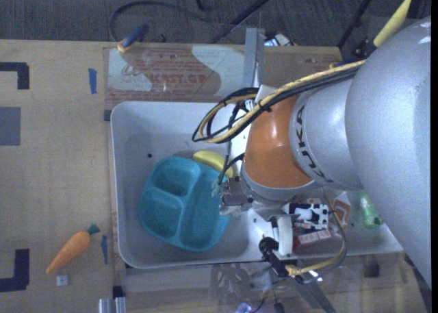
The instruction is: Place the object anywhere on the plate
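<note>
Yellow object (211, 159), likely a banana, lies in the white bin (130, 140) just beyond the far edge of the teal divided plate (179, 203), touching or nearly so; long axis runs roughly left-right, right end hidden under the arm's orange band (270, 147). Claw hidden beneath the wrist: cannot tell whether clenched or released. Black-and-white item (311, 214) and green object (368, 210) lie right of the plate, partly obscured. Toy carrot (68, 250) rests on the table (55, 168) outside the bin.

The grey arm (383, 106) reaches in from the right, wrist bent downward.
</note>
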`<state>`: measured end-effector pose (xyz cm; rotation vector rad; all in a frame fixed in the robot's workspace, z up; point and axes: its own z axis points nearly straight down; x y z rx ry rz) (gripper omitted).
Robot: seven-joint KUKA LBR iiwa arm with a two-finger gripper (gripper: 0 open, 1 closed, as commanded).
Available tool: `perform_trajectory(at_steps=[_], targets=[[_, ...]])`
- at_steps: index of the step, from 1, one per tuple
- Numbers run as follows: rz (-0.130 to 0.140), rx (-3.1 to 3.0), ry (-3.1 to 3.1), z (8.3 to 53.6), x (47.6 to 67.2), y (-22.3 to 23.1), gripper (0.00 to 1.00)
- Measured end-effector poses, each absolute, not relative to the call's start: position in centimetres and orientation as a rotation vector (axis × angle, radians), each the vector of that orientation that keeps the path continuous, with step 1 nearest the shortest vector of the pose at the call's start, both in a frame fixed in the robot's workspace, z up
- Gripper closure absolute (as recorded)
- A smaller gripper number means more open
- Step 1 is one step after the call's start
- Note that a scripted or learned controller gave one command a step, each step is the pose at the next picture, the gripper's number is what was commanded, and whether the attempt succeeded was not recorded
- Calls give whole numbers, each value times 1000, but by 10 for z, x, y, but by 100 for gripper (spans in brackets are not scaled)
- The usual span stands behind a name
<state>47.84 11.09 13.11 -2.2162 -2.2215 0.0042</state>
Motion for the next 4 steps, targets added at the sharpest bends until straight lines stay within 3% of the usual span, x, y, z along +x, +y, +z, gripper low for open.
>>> perform_trajectory(at_steps=[1,2,3,4], targets=[[0,-2236,-2207,184,479,72,100],[0,-2172,-2269,209,479,152,100],[0,-2031,-2398,280,512,173,100],[4,-2087,-2346,221,479,141,100]])
